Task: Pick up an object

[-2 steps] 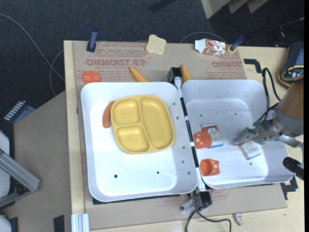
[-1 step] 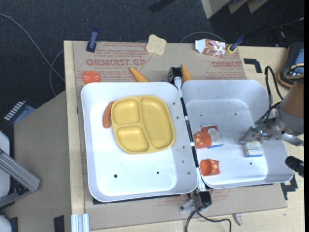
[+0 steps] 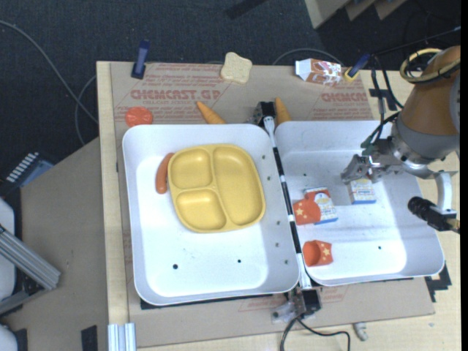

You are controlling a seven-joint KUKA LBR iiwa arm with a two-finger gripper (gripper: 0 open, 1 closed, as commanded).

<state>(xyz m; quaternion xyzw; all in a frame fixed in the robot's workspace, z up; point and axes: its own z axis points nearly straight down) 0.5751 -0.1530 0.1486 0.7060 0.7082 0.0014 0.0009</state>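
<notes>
I see loose items on the cardboard-topped bench behind the two bins: a tan slice of toy bread (image 3: pixel 236 66), a small red-and-white carton (image 3: pixel 319 71), a blue clip-like piece (image 3: pixel 140 58), a flat orange disc (image 3: pixel 137 115) and an orange carrot-shaped toy (image 3: pixel 210 113). None of them lies in the arm's reach path.

The left white bin (image 3: pixel 208 269) holds a yellow plastic divided plate (image 3: pixel 216 187) with three compartments, and a red sausage-shaped toy (image 3: pixel 161 175) touching the plate's left edge, its long axis running roughly top to bottom in my view.

The right white bin (image 3: pixel 380 258) holds a small white box with a blue-and-orange label (image 3: pixel 363 191) near the bin's upper middle, a red-and-white packet (image 3: pixel 316 206) close to the dividing rim, and a small orange-red block (image 3: pixel 317 252) near the front-left corner.

The gripper (image 3: pixel 363 166) hangs low over the right bin, just above the labelled box, which sits squarish with its edges roughly aligned to the bin walls. I cannot tell from this angle whether the gripper is released or clenched, and I see nothing lifted off the bin floor.
</notes>
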